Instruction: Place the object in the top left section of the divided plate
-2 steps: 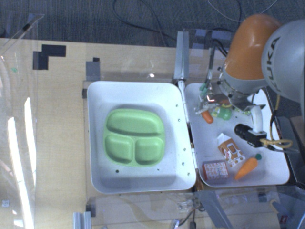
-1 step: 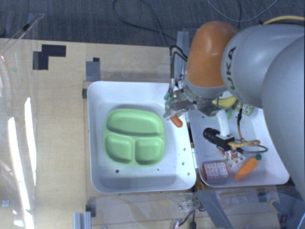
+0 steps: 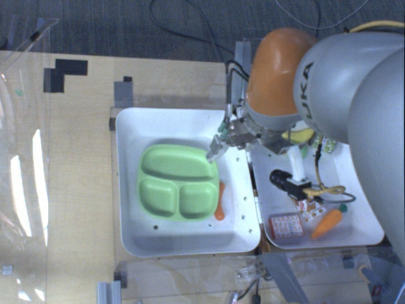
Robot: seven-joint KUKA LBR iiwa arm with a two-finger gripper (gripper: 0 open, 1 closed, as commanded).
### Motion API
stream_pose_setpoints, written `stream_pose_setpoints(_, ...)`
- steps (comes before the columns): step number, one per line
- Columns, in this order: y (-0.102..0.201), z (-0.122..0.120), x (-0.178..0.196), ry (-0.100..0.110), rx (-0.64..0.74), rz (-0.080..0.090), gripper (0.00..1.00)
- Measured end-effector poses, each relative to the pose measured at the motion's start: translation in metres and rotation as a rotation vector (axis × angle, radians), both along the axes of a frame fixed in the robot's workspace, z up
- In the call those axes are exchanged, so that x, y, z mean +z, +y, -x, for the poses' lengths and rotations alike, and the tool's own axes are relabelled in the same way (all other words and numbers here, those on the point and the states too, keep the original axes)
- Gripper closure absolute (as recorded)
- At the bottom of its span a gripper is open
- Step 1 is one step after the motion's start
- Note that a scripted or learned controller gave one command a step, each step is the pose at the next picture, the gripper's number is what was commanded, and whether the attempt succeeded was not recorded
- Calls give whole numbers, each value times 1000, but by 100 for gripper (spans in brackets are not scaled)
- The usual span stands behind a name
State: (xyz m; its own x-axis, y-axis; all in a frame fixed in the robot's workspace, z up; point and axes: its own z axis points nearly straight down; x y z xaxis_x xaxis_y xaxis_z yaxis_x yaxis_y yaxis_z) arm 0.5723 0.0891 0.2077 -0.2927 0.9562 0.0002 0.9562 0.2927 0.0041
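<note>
Grey robot arm (image 3: 354, 75) with an orange band fills the far right, closest to the lens, reaching in from the right and down toward the left bin. Gripper (image 3: 215, 151) hangs at the far right corner of the green divided plastic plate (image 3: 144, 181), tip pointing down-left at the plate's rim. Fingers (image 3: 219, 145) look narrow, drawn to a tapering tip, with nothing visible between them; hard to tell whether the tip touches the rim or sits just above it.

Plate lies flat in the middle of the shallow white left bin (image 3: 133, 138). It has one long section on the far side and two smaller sections side by side on the near side.

Small orange carrot-shaped piece (image 3: 219, 202) lies on the bin floor, outside the plate, just beside the plate's right rim, between the rim and the bin's right wall. It runs near-to-far and sits near of the gripper, apart from it.

Shallow white right bin (image 3: 364, 223) is just beside the left one. A red-and-white printed packet (image 3: 286, 225) lies at its near left corner. A larger orange toy carrot with a green end (image 3: 327, 221) lies just right of the packet, tilted. A yellow object (image 3: 297, 135) at the far side is mostly hidden under the arm.

Both bins sit on a pale wooden worktop (image 3: 183, 87). Black tape marks (image 3: 63, 71) at far left.
</note>
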Motion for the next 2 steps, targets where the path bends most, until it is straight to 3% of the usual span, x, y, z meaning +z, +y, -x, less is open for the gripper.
stream_pose_setpoints(1, 7, 72, 57, -1, -208, -1, 0)
stream_pose_setpoints(2, 7, 71, 68, -4, -200, -2, 100)
